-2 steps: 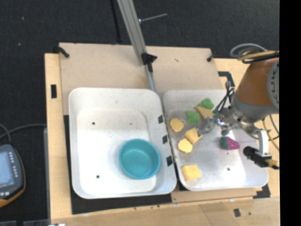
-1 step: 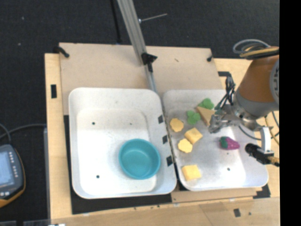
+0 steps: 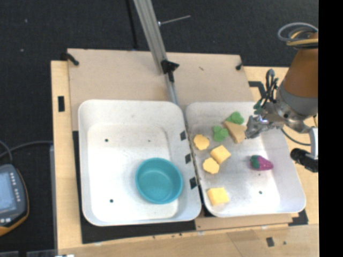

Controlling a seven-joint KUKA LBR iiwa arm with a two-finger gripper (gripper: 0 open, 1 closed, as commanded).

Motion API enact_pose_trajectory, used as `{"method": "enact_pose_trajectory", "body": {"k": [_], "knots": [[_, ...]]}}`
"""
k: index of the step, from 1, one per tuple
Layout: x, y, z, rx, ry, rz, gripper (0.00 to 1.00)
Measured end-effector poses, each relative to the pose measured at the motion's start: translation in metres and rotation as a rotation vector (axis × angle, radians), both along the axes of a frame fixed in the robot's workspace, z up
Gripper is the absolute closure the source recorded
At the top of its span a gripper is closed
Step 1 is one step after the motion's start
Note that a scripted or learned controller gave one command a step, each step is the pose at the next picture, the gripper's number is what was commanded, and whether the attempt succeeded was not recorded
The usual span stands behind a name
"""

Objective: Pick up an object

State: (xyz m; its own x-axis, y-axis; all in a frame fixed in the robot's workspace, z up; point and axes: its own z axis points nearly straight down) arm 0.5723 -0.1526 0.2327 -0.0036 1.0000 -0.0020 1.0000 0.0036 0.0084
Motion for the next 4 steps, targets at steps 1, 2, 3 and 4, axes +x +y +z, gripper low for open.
{"method": "enact_pose_trajectory", "body": {"k": [1,2,3,4], "knots": [[0.001,0.000,-0.002,0.002,0.006,0.000,1.00],[-0.010,0.057,-0.002,0.003,0.007,0.003,1.00],[-0.007,0.102,0.005,0.004,0.005,0.004,1.00],[-0.017,0.156,0.014,0.005,0.007,0.004,1.00]]}}
